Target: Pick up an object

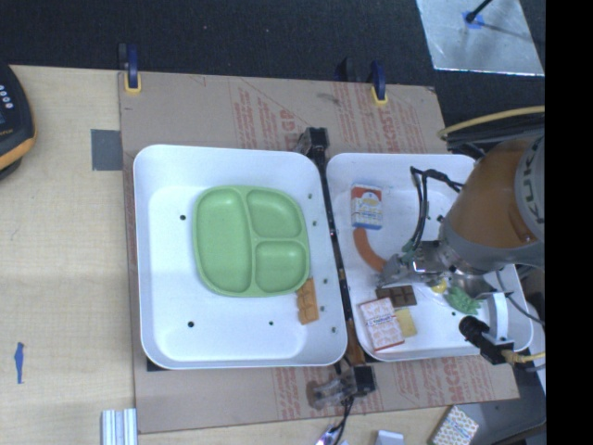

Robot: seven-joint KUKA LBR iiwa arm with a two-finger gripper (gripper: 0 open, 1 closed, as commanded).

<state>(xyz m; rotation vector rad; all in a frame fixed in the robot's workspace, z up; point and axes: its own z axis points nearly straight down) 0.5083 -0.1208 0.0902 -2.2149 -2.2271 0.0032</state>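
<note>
While the pincer (405, 269) hangs low in the right bin (398, 167), its state unclear, a brown block (400, 296) lies just beside it.

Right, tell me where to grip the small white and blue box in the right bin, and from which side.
Grip the white and blue box across its two long edges, coming straight down from above. It lies flat, apart from the orange curved piece below it, so both long sides look free.
</note>
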